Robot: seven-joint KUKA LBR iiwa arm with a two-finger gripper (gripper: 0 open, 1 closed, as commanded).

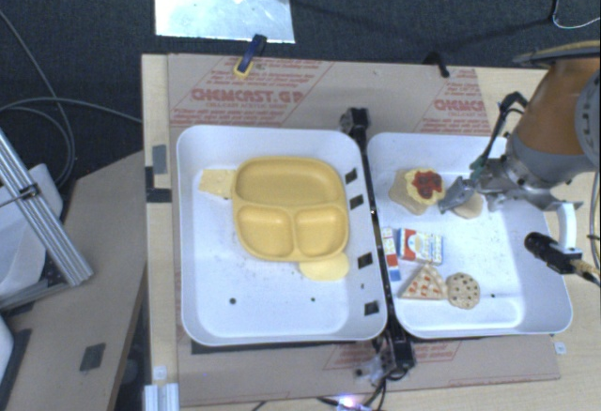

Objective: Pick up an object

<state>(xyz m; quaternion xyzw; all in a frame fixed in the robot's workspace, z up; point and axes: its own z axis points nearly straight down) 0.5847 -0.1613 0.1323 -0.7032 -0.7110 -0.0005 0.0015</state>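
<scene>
Gripper (460,200) sat low in right bin (540,306), fingers narrow; grip state couldn't be confirmed. Tips were touching a beige item w/ red top (421,187) on its right. Nearer: carton (411,245), pizza slice (423,284), cookie (462,290). Left bin (202,306) held yellow tray (286,207).

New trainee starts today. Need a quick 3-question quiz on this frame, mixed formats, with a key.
1. True or false: the yellow divided tray lies in the left bin.
2. Which item sits nearest the gripper? A) cookie B) toast with red topping C) pizza slice
3. Fill in: the small carton lies in the ____ bin.

Key
1. True.
2. B; the gripper is low beside it, in the right bin.
3. Right.
</scene>
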